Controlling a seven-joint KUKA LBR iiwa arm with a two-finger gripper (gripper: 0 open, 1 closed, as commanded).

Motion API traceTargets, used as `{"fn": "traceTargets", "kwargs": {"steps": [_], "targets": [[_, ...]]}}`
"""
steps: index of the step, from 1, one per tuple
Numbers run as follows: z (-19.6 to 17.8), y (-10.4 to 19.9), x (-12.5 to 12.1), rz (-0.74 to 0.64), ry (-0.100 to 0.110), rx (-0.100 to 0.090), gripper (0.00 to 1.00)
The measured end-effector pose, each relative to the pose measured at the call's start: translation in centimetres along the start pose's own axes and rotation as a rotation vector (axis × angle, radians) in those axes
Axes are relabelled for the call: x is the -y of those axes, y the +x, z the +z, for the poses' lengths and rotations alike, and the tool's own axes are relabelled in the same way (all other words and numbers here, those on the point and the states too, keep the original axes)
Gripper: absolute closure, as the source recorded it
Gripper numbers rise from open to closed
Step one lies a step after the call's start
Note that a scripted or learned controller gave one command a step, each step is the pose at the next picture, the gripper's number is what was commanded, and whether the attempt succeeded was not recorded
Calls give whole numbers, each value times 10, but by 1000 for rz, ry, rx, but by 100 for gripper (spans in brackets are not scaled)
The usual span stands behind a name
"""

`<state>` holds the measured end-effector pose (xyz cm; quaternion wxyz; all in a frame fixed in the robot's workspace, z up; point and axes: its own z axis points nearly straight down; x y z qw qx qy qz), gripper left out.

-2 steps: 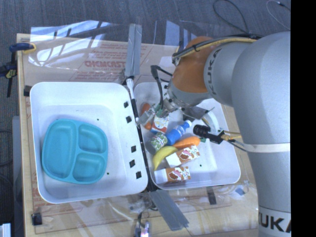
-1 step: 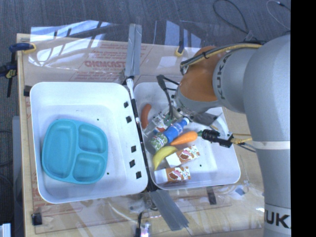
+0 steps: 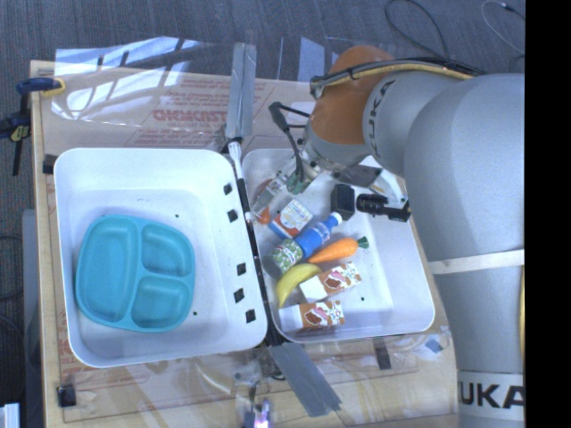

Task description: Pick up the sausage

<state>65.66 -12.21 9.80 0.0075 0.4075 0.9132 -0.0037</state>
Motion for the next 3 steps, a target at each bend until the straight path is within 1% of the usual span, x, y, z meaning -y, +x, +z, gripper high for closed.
{"fn": "traceTargets", "kwargs": {"steps": [1,2,3], "targets": [[-10,2,-3,-3,-4,-2,100],[-11,1,-2,-3,-4,-1,0],[4,12,19,-77,-2,-14,0]]}}
